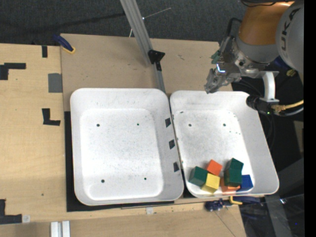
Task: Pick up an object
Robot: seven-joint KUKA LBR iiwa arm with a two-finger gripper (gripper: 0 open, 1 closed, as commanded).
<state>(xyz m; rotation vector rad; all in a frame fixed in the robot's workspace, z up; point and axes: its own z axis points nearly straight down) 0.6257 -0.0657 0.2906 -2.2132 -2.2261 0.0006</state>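
Nearest us, small blocks (pixel 220 176) (green, orange, yellow, blue) cluster in the right bin's (pixel 256 132) front corner. Beyond, the end effector (pixel 213 85) hovers over its far rim; we cannot tell its opening.

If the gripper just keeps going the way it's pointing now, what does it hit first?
Probably the far rim of the right bin. The gripper points down and slightly left, its tip just above that rim. Its height is hard to judge, so it might land just inside on the bin floor. The blocks sit at the near end, well off that line.
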